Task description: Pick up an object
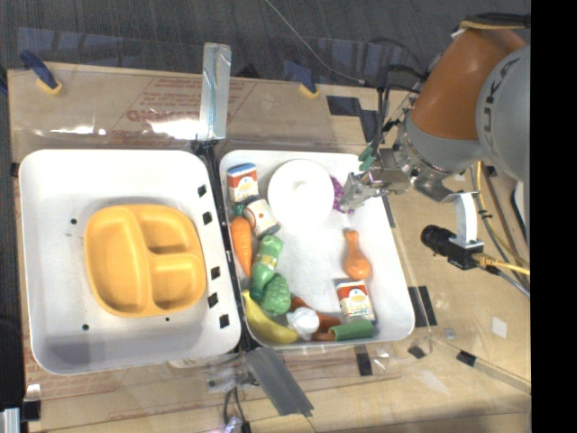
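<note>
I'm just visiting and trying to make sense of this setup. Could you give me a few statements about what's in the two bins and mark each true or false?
1. A yellow divided plate lies in the left bin. True.
2. The banana sits in the left bin. False: it lies near the front left corner of the right bin.
3. The carrot lies along the right bin's left wall. True.
4. The pincer hangs over the left bin. False: it is at the right bin's back right edge.
5. A white round lid lies at the back of the right bin. True.
</note>
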`<state>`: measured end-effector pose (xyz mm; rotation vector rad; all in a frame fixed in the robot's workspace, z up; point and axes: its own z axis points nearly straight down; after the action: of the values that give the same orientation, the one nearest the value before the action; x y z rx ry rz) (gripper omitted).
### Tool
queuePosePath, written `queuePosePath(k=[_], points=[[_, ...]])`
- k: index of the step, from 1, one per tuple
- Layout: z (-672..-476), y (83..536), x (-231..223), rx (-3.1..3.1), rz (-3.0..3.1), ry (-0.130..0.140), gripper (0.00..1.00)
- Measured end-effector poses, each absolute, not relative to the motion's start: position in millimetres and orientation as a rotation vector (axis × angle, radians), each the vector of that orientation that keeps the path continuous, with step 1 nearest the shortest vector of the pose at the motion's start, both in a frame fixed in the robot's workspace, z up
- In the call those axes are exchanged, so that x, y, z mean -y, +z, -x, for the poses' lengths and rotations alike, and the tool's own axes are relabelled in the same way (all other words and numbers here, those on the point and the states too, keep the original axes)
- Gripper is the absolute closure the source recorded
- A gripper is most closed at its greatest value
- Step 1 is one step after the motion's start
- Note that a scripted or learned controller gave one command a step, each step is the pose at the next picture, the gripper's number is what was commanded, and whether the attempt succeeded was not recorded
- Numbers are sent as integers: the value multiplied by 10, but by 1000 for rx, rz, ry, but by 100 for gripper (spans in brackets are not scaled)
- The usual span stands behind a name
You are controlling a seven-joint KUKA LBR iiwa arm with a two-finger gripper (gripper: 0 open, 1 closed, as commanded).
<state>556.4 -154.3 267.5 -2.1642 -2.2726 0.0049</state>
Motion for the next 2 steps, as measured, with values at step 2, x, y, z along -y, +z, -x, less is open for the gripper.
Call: queuePosePath(k=[2], points=[[-4806,1563,1832,1953,2452,7,0]])
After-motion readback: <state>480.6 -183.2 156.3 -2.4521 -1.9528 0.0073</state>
